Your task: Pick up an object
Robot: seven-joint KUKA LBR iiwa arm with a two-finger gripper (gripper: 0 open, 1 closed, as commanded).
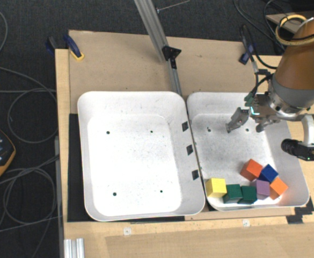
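Observation:
Several small blocks cluster in the near right corner of the right bin (221,144): a yellow block (217,186), two green blocks (241,193), a purple block (263,188), a blue block (269,173) and two orange blocks (251,169). My gripper (249,123) hangs above the middle of that bin, well behind the blocks, with its two fingers spread apart and nothing between them.
The left bin (92,112) lies beside the right one, with black clips along their shared edge. A slanted metal pole (155,31) rises behind the bins. Blue clamps sit on the board's back corners, and cables lie on the floor at left.

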